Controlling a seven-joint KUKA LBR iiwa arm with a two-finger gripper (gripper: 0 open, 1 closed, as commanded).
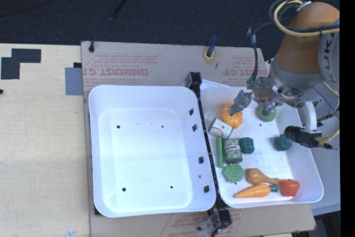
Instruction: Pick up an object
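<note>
Hovering gripper (242, 101) seemingly touching the orange pepper (231, 117) just below

Count: two shallow white plastic bins (105, 119), one grey arm with orange band (305, 36), and in the right bin one orange pepper-shaped toy (231, 117), one plastic carrot (252, 192), one red tomato-like toy (289, 187), one small green-labelled can (232, 150).

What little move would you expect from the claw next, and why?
Probably a short drop straight down. The gripper hovers right over the orange pepper in the right bin, with nothing visibly held, so lowering around the pepper looks like the natural next step.
</note>
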